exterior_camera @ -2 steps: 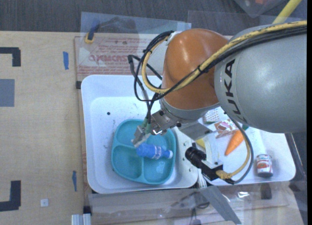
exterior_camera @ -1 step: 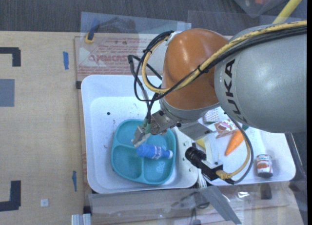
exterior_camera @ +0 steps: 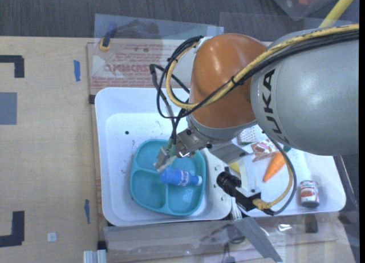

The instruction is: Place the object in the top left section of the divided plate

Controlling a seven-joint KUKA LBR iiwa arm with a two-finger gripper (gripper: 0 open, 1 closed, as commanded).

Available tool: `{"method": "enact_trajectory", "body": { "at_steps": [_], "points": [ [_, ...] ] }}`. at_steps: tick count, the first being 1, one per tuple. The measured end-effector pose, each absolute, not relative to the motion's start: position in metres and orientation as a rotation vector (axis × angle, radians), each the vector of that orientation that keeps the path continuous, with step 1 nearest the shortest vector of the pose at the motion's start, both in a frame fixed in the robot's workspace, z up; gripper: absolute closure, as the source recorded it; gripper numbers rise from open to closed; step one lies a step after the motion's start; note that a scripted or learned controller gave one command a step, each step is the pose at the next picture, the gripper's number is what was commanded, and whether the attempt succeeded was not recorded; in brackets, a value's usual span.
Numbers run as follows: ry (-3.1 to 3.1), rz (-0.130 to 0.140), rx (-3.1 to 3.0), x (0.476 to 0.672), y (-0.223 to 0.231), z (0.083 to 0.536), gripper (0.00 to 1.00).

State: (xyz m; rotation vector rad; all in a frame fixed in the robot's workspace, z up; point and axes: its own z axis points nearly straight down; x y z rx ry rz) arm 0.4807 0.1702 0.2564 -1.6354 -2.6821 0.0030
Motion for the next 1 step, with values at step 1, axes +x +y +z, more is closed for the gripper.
{"method": "enact_trajectory", "body": {
  "at_steps": [1],
  "points": [
    [-2.672,0.006,-1.645,0.4792,0.1188,0.1575,0.0]
  ]
}}
